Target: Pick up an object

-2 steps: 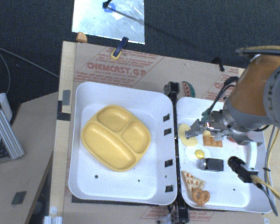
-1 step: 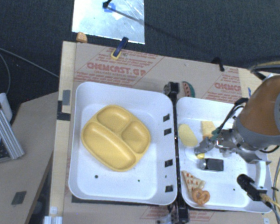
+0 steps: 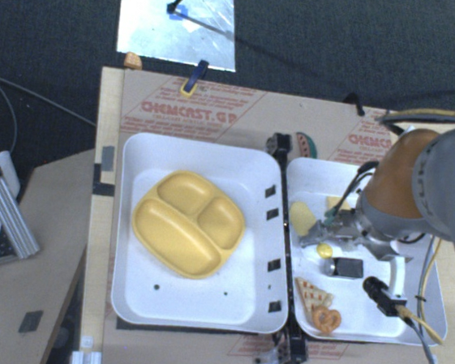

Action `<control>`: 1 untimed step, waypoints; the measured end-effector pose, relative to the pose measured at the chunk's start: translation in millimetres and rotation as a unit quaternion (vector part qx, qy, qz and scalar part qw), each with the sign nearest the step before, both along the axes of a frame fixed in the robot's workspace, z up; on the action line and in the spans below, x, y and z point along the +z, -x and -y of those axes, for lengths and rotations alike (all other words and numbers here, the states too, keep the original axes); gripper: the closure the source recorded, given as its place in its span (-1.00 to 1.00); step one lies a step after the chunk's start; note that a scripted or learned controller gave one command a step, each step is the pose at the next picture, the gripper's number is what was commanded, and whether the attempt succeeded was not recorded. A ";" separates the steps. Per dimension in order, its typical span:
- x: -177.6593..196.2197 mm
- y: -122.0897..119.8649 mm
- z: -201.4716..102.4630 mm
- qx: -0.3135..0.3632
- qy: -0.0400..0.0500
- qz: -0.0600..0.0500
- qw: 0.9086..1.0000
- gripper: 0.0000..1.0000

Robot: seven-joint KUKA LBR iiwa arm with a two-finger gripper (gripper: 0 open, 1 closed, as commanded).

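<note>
Low in the right bin point(image 3: 440, 320), the gripper point(image 3: 316, 235) hovers beside a lemon point(image 3: 301, 217).

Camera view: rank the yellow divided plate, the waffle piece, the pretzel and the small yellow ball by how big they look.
1. Yellow divided plate, by far the largest.
2. Waffle piece and pretzel: they look about alike, so I won't rank them.
3. Small yellow ball, the smallest.
</note>
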State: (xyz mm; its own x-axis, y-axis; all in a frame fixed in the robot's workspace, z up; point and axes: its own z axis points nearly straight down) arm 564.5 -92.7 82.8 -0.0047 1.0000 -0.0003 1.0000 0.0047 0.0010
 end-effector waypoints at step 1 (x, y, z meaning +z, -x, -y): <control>1.1 81.6 2.0 -0.003 -0.001 -0.003 1.000 -1.00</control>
